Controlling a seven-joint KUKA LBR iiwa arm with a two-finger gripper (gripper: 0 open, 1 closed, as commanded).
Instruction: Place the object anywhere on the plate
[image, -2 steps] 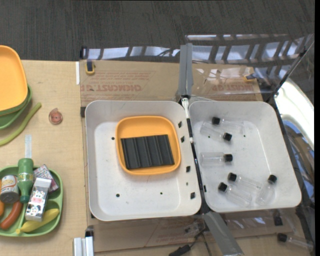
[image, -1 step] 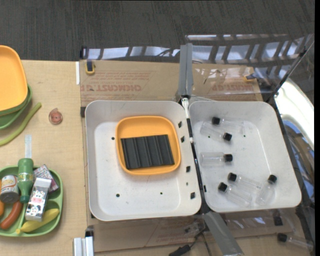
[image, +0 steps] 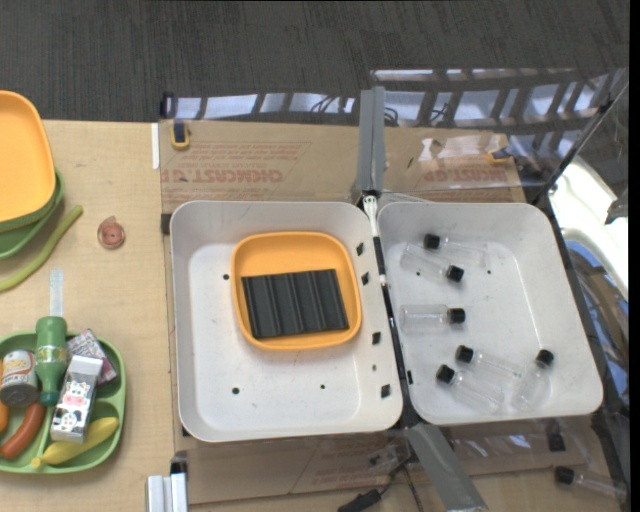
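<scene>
Gripper state cannot be told. Clear, black-capped vials (image: 430, 315) lie scattered in the right bin (image: 560, 260). The plate (image: 296, 250), bearing a dark ribbed mat (image: 295, 303), sits in the left bin (image: 200, 330). Recommended: grasp an isolated vial across its body, then release it low over the mat.

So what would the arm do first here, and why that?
Probably reach into the right bin for one clear vial. The orange plate in the left bin carries a dark ribbed block, and the black-capped vials all lie loose off the plate.
</scene>
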